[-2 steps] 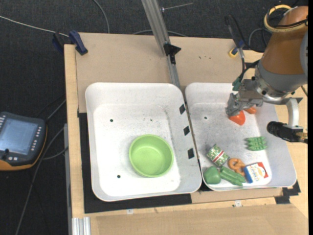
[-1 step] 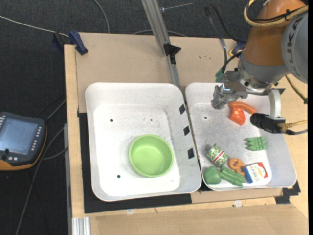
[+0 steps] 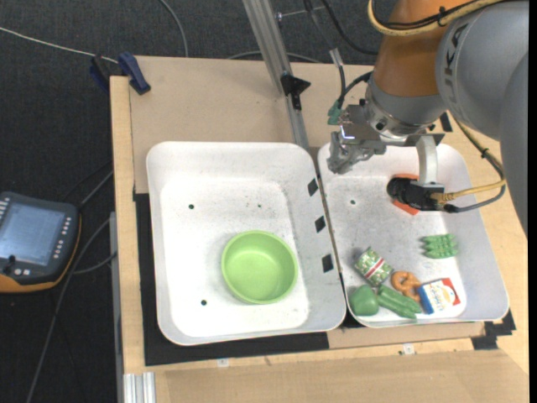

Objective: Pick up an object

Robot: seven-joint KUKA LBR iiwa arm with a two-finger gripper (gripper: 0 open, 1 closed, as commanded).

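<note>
My gripper (image 3: 342,156) hangs over the far left corner of the right bin (image 3: 478,225), close to the divider between the bins. Bare bin floor lies beneath it. The loose objects lie well away, at the bin's near end: a green and white packet (image 3: 372,265), an orange ring (image 3: 405,281), a red, white and blue carton (image 3: 441,295), a green lump (image 3: 363,300) and a long green vegetable (image 3: 398,302). A small green toy (image 3: 439,244) lies nearer the right wall. An orange-red piece (image 3: 409,207) shows mid-bin, partly hidden.
A light green bowl (image 3: 259,266) sits in the near half of the left bin (image 3: 168,191). A slanted metal post (image 3: 268,40) rises behind the bins. A handheld pendant (image 3: 33,238) lies off the bench at the left.
</note>
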